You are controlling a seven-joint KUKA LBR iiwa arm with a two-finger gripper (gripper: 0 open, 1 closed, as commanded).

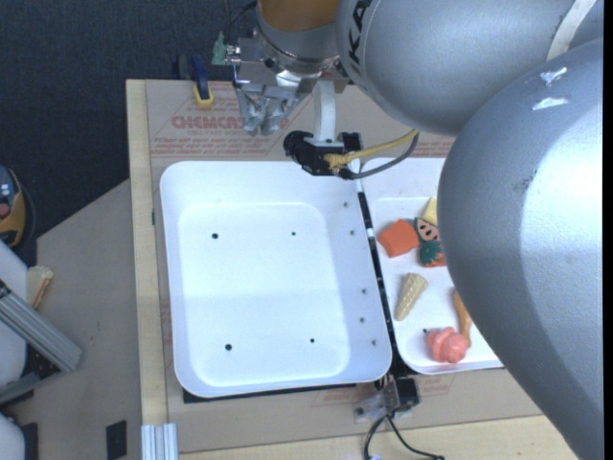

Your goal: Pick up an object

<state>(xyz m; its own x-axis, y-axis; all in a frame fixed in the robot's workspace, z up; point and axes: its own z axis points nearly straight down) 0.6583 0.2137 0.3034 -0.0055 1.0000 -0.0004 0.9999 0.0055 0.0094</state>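
My gripper (264,115) hangs high over the bench, beyond the far rim of the left bin (182,257), with nothing visibly in it. The pickable objects lie in the right bin (407,351): an orange block (397,238), a watermelon slice (427,227), a small red and green piece (432,253), a beige ice-cream cone (410,295), an orange stick (462,314) and a pink toy (447,345). The gripper is well to the left of and behind all of them. The grey arm (517,209) hides much of the right bin.
A black connector with a yellow cable (321,153) hangs just over the bins' far edge. A blue and yellow clamp (201,82) sits at the bench's back left. A cable plug (397,396) lies in front of the bins.
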